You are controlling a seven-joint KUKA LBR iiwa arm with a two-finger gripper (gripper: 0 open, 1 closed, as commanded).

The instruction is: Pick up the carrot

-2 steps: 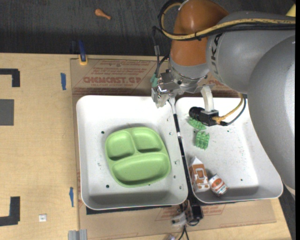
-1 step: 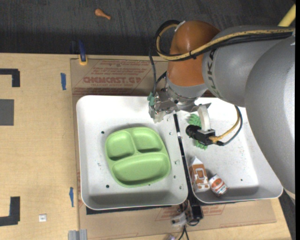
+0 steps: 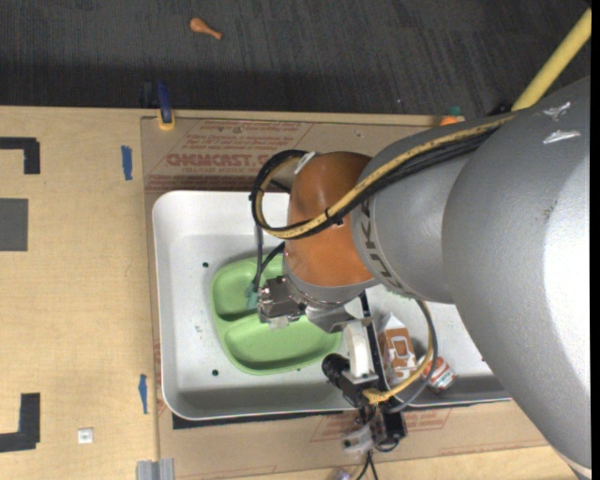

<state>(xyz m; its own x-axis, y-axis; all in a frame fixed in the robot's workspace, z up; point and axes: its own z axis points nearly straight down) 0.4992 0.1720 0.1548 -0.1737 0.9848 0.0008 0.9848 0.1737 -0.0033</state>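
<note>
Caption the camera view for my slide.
KUKA arm reaches over a green dish in the white bin.

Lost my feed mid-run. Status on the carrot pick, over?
Arm low over white bin, hiding the tool. No carrot sighted in bin. Green dish beneath wrist; small orange piece lies on dark floor beyond bench.

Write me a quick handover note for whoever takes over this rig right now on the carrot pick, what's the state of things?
Gripper: hidden under the wrist, so finger state and any hold can't be told.
Arm: reaching from the right, low over the white bin.
In the bin: a green two-pocket dish under the wrist; small orange-and-white items near the bin's front right.
Carrot: can't be identified with certainty.
Done: nothing confirmed.
Left: locate the carrot, grasp, lift.
</note>
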